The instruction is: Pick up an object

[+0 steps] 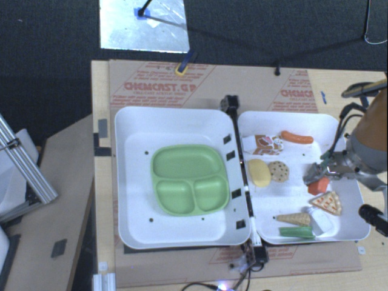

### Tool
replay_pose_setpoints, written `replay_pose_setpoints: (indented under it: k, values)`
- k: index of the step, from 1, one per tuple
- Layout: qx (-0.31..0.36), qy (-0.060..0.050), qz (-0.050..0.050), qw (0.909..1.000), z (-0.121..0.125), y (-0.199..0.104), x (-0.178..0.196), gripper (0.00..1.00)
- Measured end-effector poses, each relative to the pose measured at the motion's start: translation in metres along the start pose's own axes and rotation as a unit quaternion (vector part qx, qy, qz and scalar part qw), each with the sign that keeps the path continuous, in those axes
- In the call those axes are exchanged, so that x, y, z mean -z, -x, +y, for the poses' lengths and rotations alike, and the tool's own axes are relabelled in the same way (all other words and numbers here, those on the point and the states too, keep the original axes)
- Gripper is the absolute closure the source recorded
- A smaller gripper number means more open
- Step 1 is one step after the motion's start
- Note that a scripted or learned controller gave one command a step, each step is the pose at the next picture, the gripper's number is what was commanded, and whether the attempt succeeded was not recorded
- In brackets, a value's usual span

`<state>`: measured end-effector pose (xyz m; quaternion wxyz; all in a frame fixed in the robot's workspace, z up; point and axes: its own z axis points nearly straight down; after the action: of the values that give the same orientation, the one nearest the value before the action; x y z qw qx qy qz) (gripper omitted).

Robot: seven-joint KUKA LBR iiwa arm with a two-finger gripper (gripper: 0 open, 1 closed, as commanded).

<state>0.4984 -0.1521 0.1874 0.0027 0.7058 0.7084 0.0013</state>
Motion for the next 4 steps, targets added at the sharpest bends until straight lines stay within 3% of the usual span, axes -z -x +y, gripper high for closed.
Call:
replay_pose_setpoints:
  k: [1,3,4]
  values:
    - [0.0,0.0,0.0,1.0,0.002,0.0,0.039,1.0]
    - [0.003,-0.001,0.001,1.0,0.064,-0.092,0.034,1.0]
    - [0.001,-0.002,0.001,1.0,0.069,-0.106,0.04,1.0]
